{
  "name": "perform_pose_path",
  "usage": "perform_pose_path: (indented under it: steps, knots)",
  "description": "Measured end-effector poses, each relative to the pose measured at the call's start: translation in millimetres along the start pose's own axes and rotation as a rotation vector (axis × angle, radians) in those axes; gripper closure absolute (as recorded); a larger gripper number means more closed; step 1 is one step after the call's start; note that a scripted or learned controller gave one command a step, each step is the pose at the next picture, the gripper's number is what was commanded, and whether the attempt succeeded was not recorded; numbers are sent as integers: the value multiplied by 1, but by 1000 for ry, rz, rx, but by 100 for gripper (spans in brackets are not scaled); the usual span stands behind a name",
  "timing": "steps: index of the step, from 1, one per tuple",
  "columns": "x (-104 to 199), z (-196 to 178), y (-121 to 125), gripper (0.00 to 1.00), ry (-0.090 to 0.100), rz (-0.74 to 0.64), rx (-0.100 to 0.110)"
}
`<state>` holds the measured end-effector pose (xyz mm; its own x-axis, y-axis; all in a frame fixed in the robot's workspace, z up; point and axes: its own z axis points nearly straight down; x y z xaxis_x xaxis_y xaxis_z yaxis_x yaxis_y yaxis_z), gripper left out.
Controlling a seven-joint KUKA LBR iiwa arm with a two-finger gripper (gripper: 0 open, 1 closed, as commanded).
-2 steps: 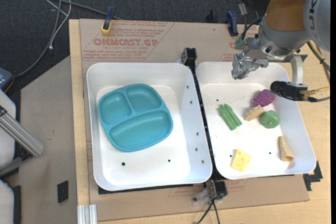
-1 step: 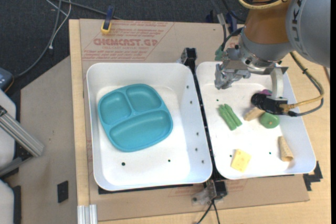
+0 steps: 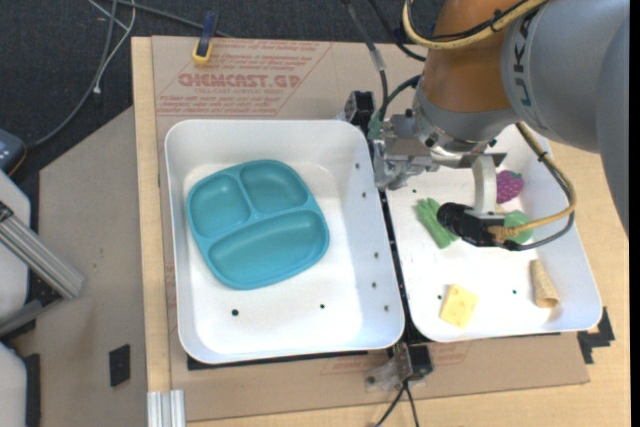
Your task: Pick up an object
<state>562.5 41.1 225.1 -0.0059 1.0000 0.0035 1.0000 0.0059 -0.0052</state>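
My gripper (image 3: 398,167) hangs over the upper left part of the right bin (image 3: 575,310), close to the wall shared with the left bin. A green strip-shaped object (image 3: 434,221) lies just below and to the right of it. A purple bunch of grapes (image 3: 510,185) sits further right, partly behind the wrist. A yellow wedge like cheese (image 3: 458,305) lies near the bin's front. A tan cone-shaped piece (image 3: 543,284) rests at the front right. Nothing shows between the gripper and these objects.
The left bin (image 3: 190,315) holds a teal divided plate (image 3: 260,221). The big grey and orange arm (image 3: 480,45) covers the right bin's back part. A blue and yellow clip (image 3: 206,35) lies on the cardboard behind the bins.
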Motion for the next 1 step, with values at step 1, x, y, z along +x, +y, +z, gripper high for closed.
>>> perform_pose_path:
  steps: [1]
  knots:
    - [51, -5, -28, 100, 0, -1, -1]
